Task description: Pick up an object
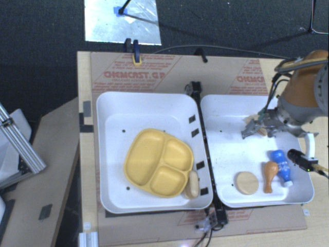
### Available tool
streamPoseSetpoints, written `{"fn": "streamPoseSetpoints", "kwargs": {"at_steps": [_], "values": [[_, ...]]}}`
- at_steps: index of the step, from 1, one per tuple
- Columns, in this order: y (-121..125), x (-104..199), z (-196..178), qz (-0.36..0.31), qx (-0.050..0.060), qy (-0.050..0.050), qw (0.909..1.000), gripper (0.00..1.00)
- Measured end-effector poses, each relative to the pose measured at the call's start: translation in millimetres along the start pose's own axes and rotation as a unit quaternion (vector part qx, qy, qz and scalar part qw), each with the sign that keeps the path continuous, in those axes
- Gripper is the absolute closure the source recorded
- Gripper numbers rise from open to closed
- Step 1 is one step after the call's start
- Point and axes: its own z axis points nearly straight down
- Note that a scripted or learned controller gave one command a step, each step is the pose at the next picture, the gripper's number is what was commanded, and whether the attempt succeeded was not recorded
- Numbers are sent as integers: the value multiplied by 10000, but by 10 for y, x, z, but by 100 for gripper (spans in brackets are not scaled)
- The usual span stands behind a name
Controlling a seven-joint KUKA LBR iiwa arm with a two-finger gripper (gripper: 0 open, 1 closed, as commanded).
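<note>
Two bins sit side by side on a board printed with red "CHEMCAST GP" lettering (134,75), readable along the top edge at 12 o'clock. Left bin (110,117) holds a yellow tray (158,161) with three compartments, set askew, and a tan roll (193,183) just beside the tray's 4 o'clock corner, its long axis running 12 to 6. Right bin (226,115) holds three things near its 5 o'clock corner: a round tan disc (247,182); a brown drumstick (270,174) just beside it, long axis running 12 to 6 with the fat end at 12; and a blue bottle (280,165) touching or nearly touching the drumstick, long axis tilted about 11 to 5, white cap toward 5. No label on the bottle can be read. Gripper (253,128) hangs over the right bin's upper part, pointing toward 9 o'clock, well apart from the three things; whether it is apart or together I cannot tell, and nothing is seen between its tips.
</note>
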Motion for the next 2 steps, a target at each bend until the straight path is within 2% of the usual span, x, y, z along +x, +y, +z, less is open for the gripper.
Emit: {"fn": "streamPoseSetpoints", "kwargs": {"at_steps": [1, 2], "values": [[13, -6, -132, -4, -25, -8, 10000, 100], [17, 9, -776, -11, -38, -9, 10000, 100]]}}
